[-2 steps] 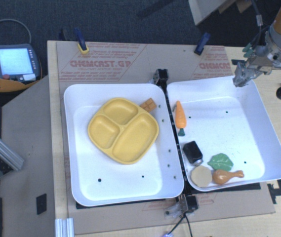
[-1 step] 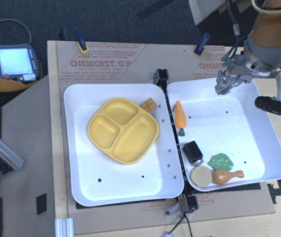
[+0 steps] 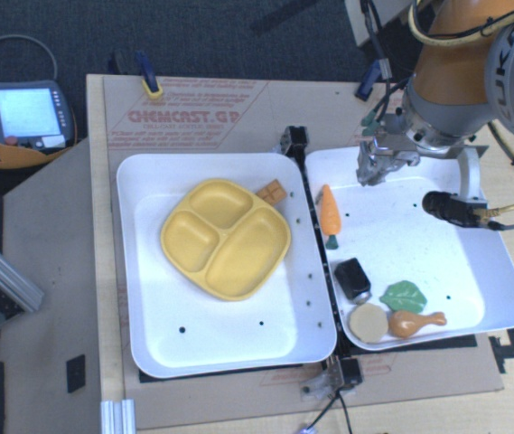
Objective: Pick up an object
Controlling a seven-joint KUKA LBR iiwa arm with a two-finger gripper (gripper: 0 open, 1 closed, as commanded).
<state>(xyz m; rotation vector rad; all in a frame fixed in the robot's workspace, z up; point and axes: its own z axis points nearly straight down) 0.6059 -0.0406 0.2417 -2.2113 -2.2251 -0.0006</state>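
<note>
End effector (image 3: 373, 172) hangs over the far part of the right bin (image 3: 473, 269); I cannot tell how it is set, and nothing shows in its grasp. Toy carrot (image 3: 329, 210) lies beside that bin's left wall. Black block (image 3: 352, 278), green leaf (image 3: 403, 294), drumstick (image 3: 414, 322) and tan disc (image 3: 369, 322) cluster at its near edge. Yellow divided plate (image 3: 226, 238) sits in the left bin (image 3: 148, 315).

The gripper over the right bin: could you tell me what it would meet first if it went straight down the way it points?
Probably bare floor of the right bin: the gripper points down near its back wall, away from the carrot. Depth is unclear.
</note>
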